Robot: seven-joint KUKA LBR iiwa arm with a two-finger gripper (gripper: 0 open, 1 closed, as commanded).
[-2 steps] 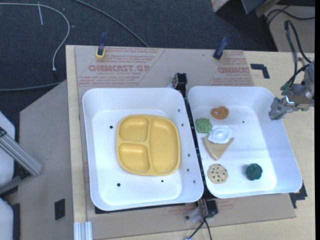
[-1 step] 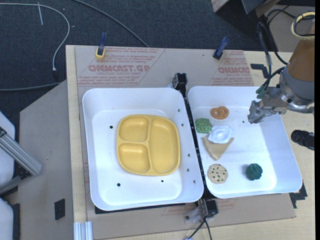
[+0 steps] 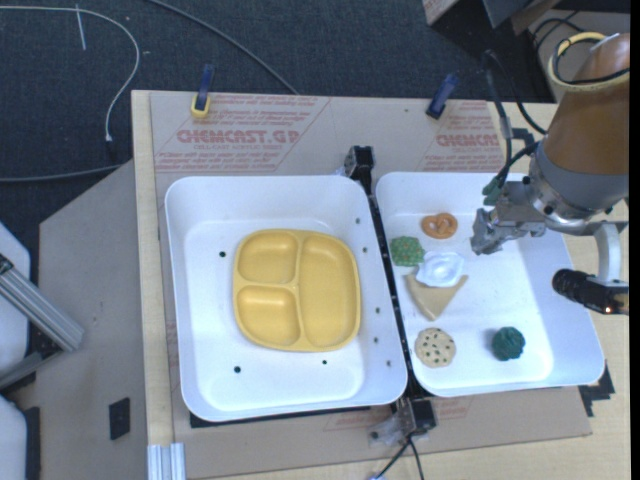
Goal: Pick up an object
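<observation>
- I have the surface [image 3: 160, 268] carrying two white bins side by side; the left bin [image 3: 200, 268] holds a yellow divided tray [image 3: 297, 288], which is the biggest thing here, looks like stiff, smooth plastic, and is too wide for my fingers except at a rim, so I judge it a poor pick.
- The right bin [image 3: 560, 328] holds the small pieces, and my gripper [image 3: 484, 236] hangs over its upper middle, just right of the pretzel; I cannot tell whether the fingers are spread or closed, and I see nothing between them.
- The tan wedge [image 3: 433, 296] lies at the bin's left middle, point down. It looks flat and light; I would judge it hard to lift off the floor unless taken across its two slanted edges.
- The white crumpled piece [image 3: 441, 267] sits touching the wedge's top edge. It looks soft and feather-light, likely to squash or slip.
- The green leafy piece [image 3: 406, 251] is by the left wall, cramped for fingers.
- The cookie [image 3: 435, 346] lies flat near the front: thin, stiff, low.
- The dark green lump [image 3: 508, 343] stands well apart at front right; bumpy, rounded, tall enough to pinch across its middle, my best bet.
- The pretzel [image 3: 438, 226] is nearest the gripper, small, flat, with holes.
</observation>
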